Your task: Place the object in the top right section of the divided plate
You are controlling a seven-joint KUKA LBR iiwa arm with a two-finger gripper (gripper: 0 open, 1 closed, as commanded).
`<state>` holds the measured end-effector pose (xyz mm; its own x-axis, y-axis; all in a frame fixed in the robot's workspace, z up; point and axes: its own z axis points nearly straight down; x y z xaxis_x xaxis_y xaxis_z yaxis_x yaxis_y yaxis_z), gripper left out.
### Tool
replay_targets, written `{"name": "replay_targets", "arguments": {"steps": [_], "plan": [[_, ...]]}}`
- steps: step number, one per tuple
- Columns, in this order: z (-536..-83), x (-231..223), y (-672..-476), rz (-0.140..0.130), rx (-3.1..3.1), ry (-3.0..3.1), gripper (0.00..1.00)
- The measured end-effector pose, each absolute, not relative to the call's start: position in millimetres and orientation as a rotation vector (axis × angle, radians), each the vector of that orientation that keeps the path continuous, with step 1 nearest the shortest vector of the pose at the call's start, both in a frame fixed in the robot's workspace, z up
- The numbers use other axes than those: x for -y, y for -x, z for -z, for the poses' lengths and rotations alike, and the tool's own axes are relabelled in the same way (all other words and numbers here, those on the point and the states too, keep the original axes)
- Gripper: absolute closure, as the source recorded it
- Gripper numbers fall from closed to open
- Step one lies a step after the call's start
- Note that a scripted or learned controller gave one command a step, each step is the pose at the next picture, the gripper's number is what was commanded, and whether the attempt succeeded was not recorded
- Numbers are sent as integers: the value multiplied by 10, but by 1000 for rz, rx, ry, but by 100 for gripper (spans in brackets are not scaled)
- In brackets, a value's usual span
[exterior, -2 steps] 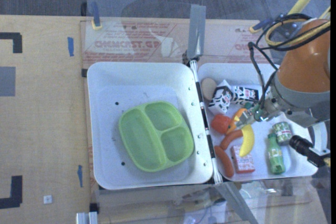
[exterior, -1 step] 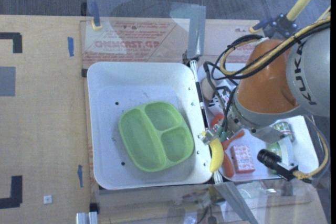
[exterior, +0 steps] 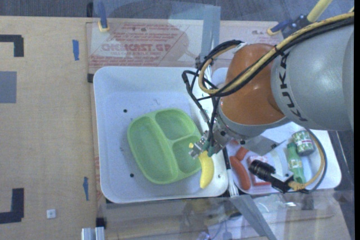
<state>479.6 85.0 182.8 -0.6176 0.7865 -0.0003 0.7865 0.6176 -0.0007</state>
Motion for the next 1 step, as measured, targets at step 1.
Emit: {"name": "replay_targets", "arguments": {"steps": [1], "plan": [[-1830, -847, -4797, -1, 2825, 1374, 0]]}}
